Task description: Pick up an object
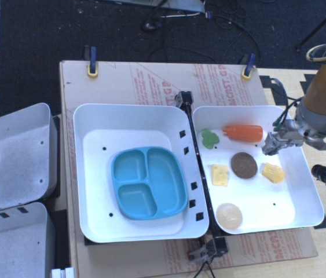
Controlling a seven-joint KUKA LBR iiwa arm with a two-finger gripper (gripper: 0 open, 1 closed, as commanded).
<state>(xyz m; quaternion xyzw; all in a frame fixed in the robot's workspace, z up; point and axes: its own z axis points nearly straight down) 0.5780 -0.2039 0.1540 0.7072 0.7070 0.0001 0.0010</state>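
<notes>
The right bin (301,213) is the crowded one. An orange carrot-looking thing (244,132) and a green bit (209,138) sit along its far edge, and a brown disc (244,164) sits mid-bin with a yellow wedge (220,175) on one side and a yellow chunk (273,172) on the other, so gaps there are tight. The gripper (271,145) hangs over the gap between carrot and chunk. The near right corner is open floor, with just a pale round (229,215) by the near left corner. In the left bin (87,155), the blue divided tray (149,182) takes the middle, leaving bare strips around its rim.
</notes>
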